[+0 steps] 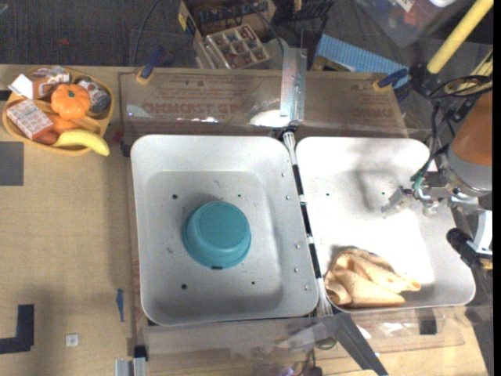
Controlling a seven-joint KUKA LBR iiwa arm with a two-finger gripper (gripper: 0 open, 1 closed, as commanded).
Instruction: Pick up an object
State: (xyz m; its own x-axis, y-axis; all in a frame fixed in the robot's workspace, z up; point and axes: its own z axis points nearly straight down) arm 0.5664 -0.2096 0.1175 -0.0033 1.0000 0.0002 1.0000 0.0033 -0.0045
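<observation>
hovering over the right bin with jaws spread and gripping nothing, the gripper seems poised above bare floor, short of the tan cloth.

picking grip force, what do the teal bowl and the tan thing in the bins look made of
Teal bowl, upside down in the left bin: likely hard plastic, smooth matte, even colour, clean rim.
Tan thing in the right bin: looks like soft cloth, crumpled, with folds; could be a rag or a soft toy.
</observation>
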